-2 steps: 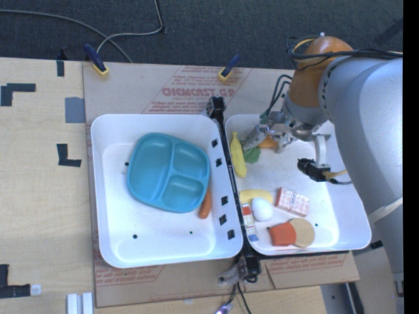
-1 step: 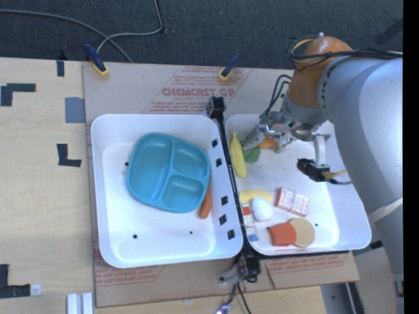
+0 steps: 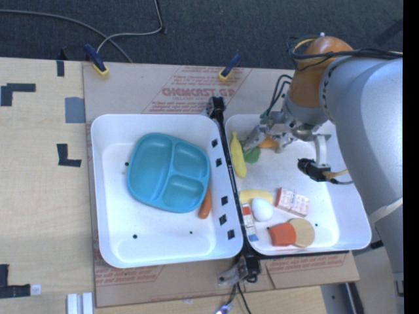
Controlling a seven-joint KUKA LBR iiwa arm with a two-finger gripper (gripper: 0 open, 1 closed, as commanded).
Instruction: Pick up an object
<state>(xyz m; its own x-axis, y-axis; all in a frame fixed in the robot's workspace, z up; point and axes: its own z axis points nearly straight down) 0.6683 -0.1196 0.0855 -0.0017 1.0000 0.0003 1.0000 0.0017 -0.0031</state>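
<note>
The gripper hangs over the right bin — whether it clasps anything I cannot tell. A green-and-orange toy lies right beneath it, a banana just beside. Farther off sit an egg and a red-and-white packet, print unreadable. Farthest — cardboard printed "CHEMCAST".

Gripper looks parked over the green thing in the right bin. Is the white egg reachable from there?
Probably yes. The white egg lies uncovered in the right bin, nearer the camera than the gripper; only low items flank it.
</note>
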